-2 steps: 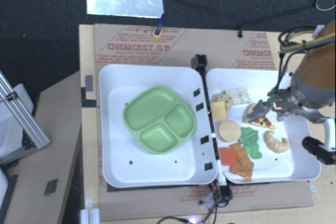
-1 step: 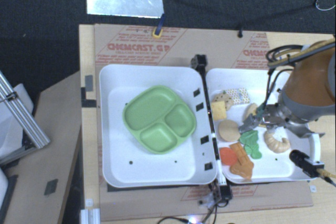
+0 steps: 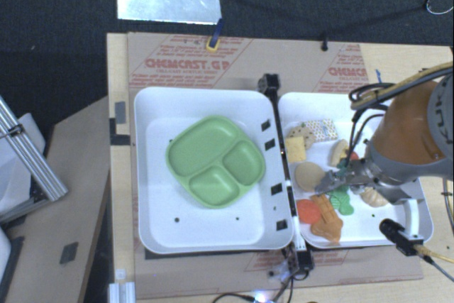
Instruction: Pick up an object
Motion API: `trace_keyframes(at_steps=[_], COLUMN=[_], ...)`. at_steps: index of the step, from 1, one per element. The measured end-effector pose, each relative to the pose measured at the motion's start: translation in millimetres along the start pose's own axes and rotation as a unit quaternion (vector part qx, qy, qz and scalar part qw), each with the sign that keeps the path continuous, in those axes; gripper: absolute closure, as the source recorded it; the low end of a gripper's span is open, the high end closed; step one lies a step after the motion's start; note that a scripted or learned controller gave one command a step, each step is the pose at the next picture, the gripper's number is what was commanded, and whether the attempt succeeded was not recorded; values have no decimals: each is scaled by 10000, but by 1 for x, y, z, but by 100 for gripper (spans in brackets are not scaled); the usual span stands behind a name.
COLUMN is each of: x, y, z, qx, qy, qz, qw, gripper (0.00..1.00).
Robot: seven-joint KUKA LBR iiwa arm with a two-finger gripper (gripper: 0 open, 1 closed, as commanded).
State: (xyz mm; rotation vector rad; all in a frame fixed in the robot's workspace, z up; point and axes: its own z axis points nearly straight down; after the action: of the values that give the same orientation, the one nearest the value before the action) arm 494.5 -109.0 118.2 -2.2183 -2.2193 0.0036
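Where gripper (image 3: 339, 179) hovers, green toy (image 3: 342, 199) lies just beneath; pincer state unclear.

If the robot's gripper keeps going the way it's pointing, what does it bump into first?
The gripper points left and down into the right bin. It would probably meet the round tan piece first, or the green toy just beneath; depth is hard to judge from above.

A robotics lab: a bench (image 3: 120, 174) with two white bins (image 3: 152, 223) and cabling.
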Motion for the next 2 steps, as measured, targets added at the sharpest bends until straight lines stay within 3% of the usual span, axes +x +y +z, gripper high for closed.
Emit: trace_keyframes(at_steps=[1,2], x=[-1,0], y=[3,2], z=[32,23], qx=[-67,-44], qy=[-23,-7], qz=[-3,-4], qw=[10000,10000], gripper=[0,100])
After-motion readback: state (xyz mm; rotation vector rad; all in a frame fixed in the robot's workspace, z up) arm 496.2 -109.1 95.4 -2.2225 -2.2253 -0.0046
